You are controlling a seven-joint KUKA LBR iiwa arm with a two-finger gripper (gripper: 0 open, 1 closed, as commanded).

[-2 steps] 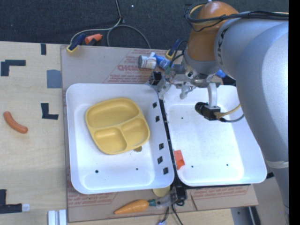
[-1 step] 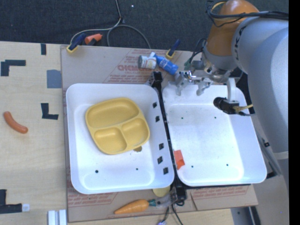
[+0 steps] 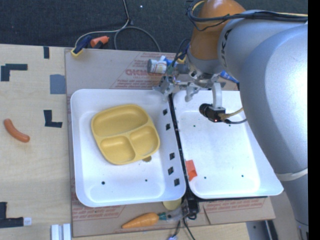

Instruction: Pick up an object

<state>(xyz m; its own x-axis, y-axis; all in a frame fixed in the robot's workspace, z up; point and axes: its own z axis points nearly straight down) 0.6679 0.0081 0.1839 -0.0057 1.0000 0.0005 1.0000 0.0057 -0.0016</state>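
A yellow divided plate (image 3: 125, 134) lies in the left bin (image 3: 82, 149). A small brownish item (image 3: 146, 159) peeks out from under the plate's near edge. A small orange piece (image 3: 190, 170) sits at the left rim of the right bin (image 3: 235, 174). My gripper (image 3: 176, 90) hangs over the far end of the divider between the two bins. It is open, with nothing between its fingers. It is apart from the plate, up and to the plate's right.
An orange carrot (image 3: 142, 220) lies on the cardboard in front of the bins. A sausage (image 3: 16, 130) rests on the bench at far left. Behind the bins are a white-and-blue item (image 3: 159, 65) and a clamp (image 3: 90, 43). The arm covers the right side.
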